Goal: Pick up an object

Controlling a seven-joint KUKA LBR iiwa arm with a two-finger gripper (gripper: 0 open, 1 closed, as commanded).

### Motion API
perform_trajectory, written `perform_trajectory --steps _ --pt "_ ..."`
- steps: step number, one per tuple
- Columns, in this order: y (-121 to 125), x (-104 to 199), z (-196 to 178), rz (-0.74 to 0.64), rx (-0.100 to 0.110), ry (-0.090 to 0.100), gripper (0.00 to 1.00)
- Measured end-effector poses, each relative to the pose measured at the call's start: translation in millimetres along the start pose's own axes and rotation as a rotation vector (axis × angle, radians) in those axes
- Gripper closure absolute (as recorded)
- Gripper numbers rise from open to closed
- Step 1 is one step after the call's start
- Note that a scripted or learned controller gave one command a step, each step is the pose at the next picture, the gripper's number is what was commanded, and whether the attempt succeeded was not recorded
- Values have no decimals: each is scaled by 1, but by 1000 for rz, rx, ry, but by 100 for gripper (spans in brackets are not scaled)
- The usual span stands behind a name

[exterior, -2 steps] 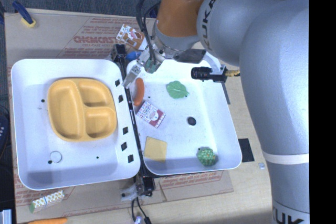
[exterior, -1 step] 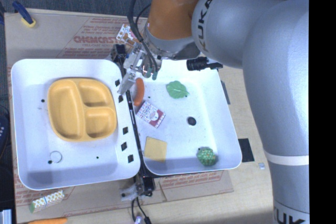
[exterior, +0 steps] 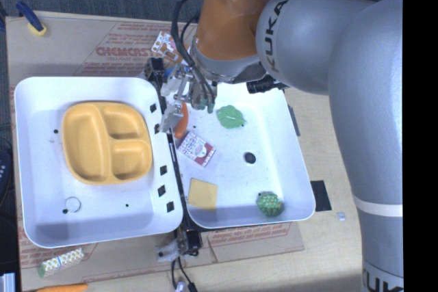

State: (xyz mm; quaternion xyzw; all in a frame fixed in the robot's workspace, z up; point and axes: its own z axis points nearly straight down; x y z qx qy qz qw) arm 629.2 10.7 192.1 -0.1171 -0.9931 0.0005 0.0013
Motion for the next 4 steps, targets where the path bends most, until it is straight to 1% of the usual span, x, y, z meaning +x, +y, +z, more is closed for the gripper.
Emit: perform_trajectory --steps 1,2,3,4 --pt "-21 30 0 -342 0 -1 0" --pt "-1 41 0 -856 0 -1 0" --pt "-26 33 0 -966 0 -4 0" --pt "-9 35 0 -1313 1 -5 0"
